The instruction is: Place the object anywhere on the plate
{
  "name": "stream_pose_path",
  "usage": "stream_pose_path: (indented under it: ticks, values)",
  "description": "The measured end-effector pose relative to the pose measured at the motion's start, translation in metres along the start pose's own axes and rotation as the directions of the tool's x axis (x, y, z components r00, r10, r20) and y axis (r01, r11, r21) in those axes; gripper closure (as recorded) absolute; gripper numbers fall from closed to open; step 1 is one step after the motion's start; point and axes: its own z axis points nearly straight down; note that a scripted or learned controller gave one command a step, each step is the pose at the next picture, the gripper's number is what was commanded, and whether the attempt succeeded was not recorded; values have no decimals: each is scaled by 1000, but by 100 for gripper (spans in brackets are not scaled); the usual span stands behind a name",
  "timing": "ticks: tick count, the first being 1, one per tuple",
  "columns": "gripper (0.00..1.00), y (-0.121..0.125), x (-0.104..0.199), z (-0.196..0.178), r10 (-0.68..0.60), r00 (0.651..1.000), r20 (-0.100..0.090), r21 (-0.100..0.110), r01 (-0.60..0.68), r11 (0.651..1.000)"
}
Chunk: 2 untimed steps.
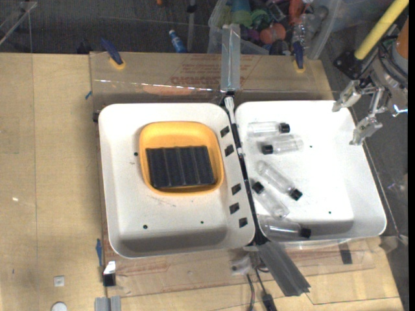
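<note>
1. Left bin (120, 173): one orange plate (148, 138) carrying one black ribbed tray (179, 166).
2. Right bin (337, 173): about five clear vials with black caps (280, 181), scattered in its left half, none on the plate.
3. Gripper (363, 112): at the right bin's far right corner, well apart from the vials; fingers spread, holding nothing.
4. Desk (45, 173): no readable writing.

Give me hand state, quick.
Hand: above the right bin's far right corner, nothing between its fingers; open or closed cannot be told.
</note>
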Motion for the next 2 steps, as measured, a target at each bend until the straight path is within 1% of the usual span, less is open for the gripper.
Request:
stream_pose_path:
  ticks: [1, 2]
  values:
    - [0, 0, -8, -3, -271, 962, 1, -1, 271, 962]
    - [0, 0, -7, 5, -571, 821, -1, -5, 571, 821]
